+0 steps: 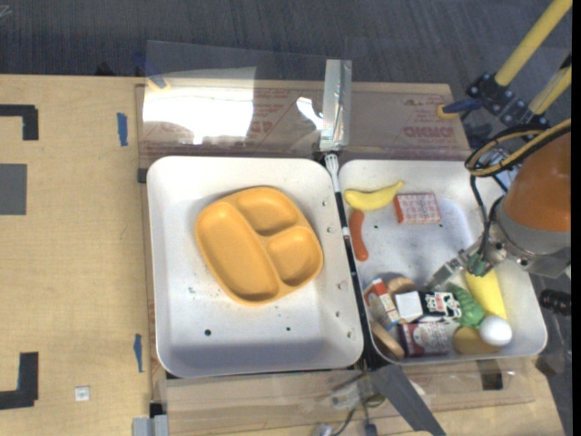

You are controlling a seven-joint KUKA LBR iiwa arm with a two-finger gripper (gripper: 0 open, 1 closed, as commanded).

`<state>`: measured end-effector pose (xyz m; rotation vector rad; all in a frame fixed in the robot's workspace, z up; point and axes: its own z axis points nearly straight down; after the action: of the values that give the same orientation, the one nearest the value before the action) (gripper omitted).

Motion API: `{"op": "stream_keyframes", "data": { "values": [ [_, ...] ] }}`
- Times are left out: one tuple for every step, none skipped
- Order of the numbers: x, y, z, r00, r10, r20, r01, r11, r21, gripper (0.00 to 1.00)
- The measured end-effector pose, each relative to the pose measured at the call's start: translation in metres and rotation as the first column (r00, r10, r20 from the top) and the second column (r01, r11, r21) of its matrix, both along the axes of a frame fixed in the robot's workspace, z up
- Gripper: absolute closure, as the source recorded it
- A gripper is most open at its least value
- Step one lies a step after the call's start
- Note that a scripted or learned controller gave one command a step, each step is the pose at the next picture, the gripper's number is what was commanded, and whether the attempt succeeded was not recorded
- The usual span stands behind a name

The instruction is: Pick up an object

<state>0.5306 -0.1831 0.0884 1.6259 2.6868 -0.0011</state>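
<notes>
Pale wood makes up the tabletop (64, 271), which carries two shallow white bins side by side, with dark grey carpet beyond its far edge.

Nearest the camera, along the front wall of the right bin (436, 230), lies a crowded heap: a white egg-like ball (496, 331) at the front right corner, a tan rounded piece (467, 340) just beside it, a dark can lying on its side (425, 337), a small white and black carton (443, 304) and a few packets (386, 302) toward the bin's left wall. A yellow corn-like object (487, 291) rests just behind the ball, tilted, with something green at its near left.

The tool (463, 266) hangs low over the right bin, reaching in from the right on the grey arm with its orange band (545, 189). Its tip sits just beside the upper end of the yellow corn-like object and right above the heap; whether it is clenched or released I cannot tell, and nothing is visibly between its fingers.

Farther back in the same bin, well apart from the tool, an orange carrot-like stick (358, 234) lies along the left wall, a banana (372, 195) lies near the far left corner, and a small red and white box (417, 209) sits just to its right.

The left bin (172, 325) holds an orange divided plate (259, 243) in its middle.
</notes>
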Motion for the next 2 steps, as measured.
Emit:
{"op": "stream_keyframes", "data": {
  "values": [
    [0.003,0.002,0.011,1.0,0.002,0.008,-0.002,1.0,0.0,1.0],
    [-0.025,-0.039,0.0,0.993,-0.121,0.006,0.121,0.993,0.004,1.0]
  ]
}}
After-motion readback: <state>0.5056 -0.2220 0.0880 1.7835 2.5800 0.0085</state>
